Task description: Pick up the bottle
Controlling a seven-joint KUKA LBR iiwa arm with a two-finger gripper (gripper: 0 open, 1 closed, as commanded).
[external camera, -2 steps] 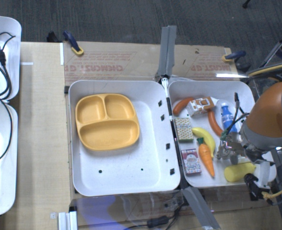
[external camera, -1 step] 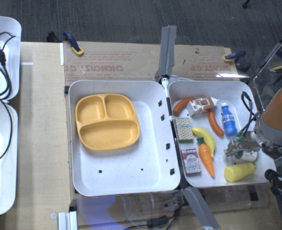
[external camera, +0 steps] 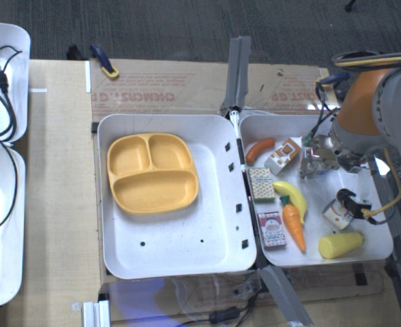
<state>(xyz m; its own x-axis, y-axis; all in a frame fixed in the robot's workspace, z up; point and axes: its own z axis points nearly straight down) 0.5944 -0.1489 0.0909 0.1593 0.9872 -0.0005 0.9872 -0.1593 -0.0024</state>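
Observation:
A small bottle (external camera: 338, 212) with a pale label and a black cap lies in the right bin (external camera: 374, 251), near its right wall. My gripper (external camera: 312, 164) hangs over the middle of that bin, to the upper left of the bottle and apart from it. It is just right of a small white and orange carton (external camera: 283, 155). Nothing can be seen held in it.
A yellow cylindrical container (external camera: 340, 244) lies below the bottle. Also in the right bin are a sausage (external camera: 258, 149), a green box (external camera: 260, 183), a banana (external camera: 292, 197), a carrot (external camera: 294, 226) and a red box (external camera: 272, 229). The left bin (external camera: 180, 251) holds a yellow divided plate (external camera: 152, 172).

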